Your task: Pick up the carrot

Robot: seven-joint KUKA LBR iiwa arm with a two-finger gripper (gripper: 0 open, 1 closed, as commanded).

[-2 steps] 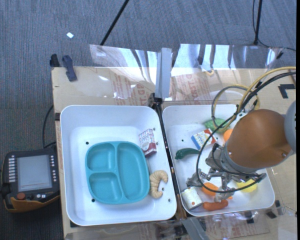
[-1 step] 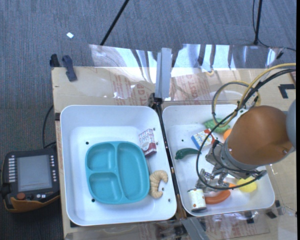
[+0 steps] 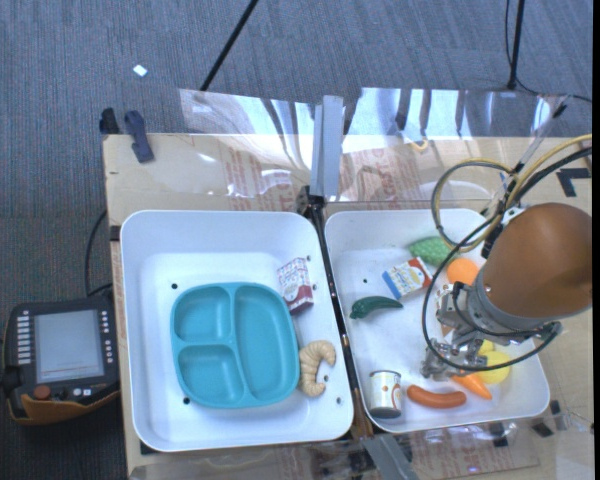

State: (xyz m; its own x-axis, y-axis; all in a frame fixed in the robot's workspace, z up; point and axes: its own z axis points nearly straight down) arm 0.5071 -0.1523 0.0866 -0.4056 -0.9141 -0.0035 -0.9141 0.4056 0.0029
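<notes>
In the camera view, the arm reached in from the right and hung low over the right bin, its orange wrist band hiding much of that bin's right side. The gripper sat at the near right of the bin, just beside the carrot, a small orange taper lying at the gripper's near edge and partly tucked under it, with a yellow item touching it on the right. Whether the gripper was spread or closed could not be told from above, and nothing showed that it had hold of the carrot.

A red sausage lay just near of the carrot, a small can to its left, and a dark green pepper and a small carton lay farther off. The left bin held a teal divided plate, a croissant and a small box.

The step in hand looked like the final descent or the grasp itself. The next move likely called for closing on the carrot alone, clear of the sausage and yellow item, then lifting straight up.
</notes>
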